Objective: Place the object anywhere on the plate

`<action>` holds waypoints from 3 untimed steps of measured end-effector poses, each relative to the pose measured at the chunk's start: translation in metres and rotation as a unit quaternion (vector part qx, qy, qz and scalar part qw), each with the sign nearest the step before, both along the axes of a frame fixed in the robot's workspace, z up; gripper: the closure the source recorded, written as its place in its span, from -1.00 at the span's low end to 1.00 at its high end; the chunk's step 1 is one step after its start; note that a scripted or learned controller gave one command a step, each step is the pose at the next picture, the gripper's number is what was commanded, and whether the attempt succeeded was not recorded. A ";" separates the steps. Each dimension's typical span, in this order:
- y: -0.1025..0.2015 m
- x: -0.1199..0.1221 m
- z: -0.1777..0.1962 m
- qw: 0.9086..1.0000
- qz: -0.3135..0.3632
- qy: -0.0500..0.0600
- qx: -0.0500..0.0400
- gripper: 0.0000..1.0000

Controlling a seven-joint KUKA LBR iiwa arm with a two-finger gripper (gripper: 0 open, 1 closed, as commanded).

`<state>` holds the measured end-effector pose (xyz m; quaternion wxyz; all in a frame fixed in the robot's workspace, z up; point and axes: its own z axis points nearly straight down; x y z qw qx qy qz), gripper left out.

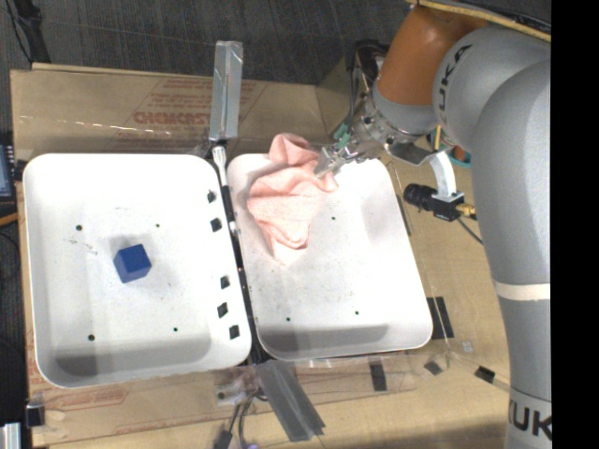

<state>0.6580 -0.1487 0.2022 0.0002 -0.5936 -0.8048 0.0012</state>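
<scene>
A crumpled pink cloth [281, 199] lies in the back left part of the right bin [374, 279], with its upper edge drawn up toward the bin's back rim. My gripper [334, 160] is at the cloth's top right corner, and the fingers pinch a fold of the fabric there. The grey arm with its orange band [421, 50] reaches in from the right, above the bin's back corner. A small blue cube [133, 262] sits alone on the floor of the left bin [75, 344], far from the gripper.
The two bins meet at a ridge with black clips [227, 260]. A grey metal bar [226, 92] stands behind them on the cardboard. Cables and a black fitting [430, 197] hang beside the right bin's right rim.
</scene>
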 end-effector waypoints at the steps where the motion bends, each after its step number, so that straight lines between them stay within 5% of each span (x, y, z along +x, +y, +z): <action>1: 0.000 0.000 0.030 1.000 0.002 0.000 0.001 1.00; 2: 0.043 -0.034 0.035 0.979 0.203 0.001 0.001 1.00; 3: 0.086 -0.057 0.024 0.918 0.396 0.001 0.002 1.00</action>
